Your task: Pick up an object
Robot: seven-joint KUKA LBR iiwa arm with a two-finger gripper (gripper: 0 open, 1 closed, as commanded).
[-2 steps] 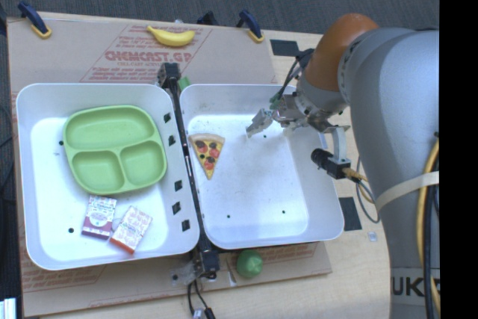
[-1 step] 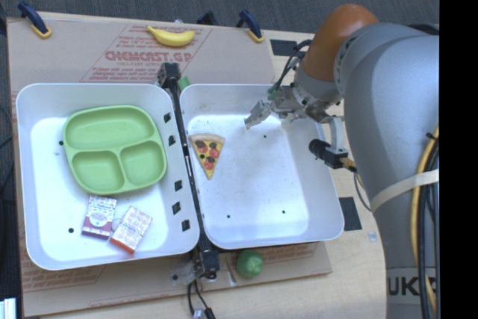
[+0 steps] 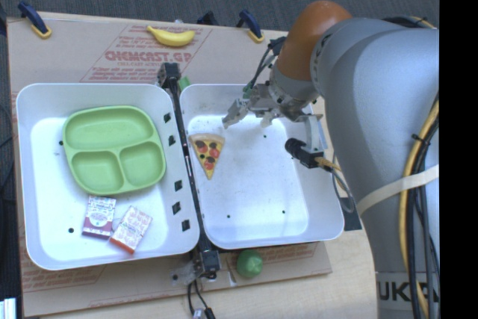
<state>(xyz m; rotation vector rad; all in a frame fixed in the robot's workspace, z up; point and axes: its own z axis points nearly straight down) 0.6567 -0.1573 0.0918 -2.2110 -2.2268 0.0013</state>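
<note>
Blurring hand | fingers unclear | above pizza slice

Arm: bulky grey rounded casing. Orange band above wrist. Yellow and black cables along right side. White lettering on the base, partly visible.

Red "CHEMCAST GP" print on cardboard sheet under bins; partial "UK" on arm base.
</note>
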